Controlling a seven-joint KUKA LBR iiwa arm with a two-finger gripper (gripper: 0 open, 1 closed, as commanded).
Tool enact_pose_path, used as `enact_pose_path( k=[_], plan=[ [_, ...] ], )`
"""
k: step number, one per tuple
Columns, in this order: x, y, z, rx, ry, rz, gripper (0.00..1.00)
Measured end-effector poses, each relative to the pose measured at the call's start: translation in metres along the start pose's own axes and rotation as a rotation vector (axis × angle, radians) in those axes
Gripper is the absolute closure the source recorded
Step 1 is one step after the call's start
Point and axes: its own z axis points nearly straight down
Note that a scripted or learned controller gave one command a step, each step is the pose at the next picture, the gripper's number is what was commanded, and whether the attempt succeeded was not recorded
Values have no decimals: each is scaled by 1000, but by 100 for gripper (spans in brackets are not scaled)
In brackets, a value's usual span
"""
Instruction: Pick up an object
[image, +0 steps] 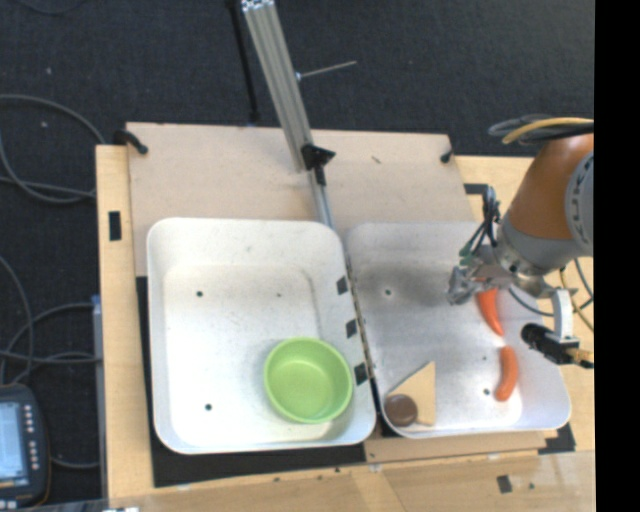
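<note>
The right bin holds four items. An orange carrot-shaped piece lies at about 2 o'clock from the bin's centre, a second orange piece at about 4 o'clock, a tan wedge at about 6 o'clock, and a small brown disc touching the wedge's lower left corner. The left bin holds a green bowl near its 5 o'clock corner.

Risks, as judged from this position:
- The end effector sits just beside the upper end of the upper orange piece, at its 10 o'clock side. A closure here is likely to catch only the tip, or nothing. The narrow, rounded piece can roll or slide away toward the bin wall.
- A descent slightly off line can press the piece against the bin floor instead of straddling it.
- The two orange pieces lie near each other. A shove on the upper one can disturb the lower one.

End effector state: it hangs low over the right bin. Whether it is apart or together cannot be told, because the wrist and cabling mask it from above. No object is visible inside it. Contact with the upper orange piece cannot be confirmed.
</note>
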Motion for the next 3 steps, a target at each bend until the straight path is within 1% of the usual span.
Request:
enact_pose_path(
  k=[1,2,3],
  plan=[
    [-1,8,-63,-4,0,-6,100],
    [3,17,-116,-3,0,-7,100],
    [2,18,-137,1,1,-8,100]
  ],
)
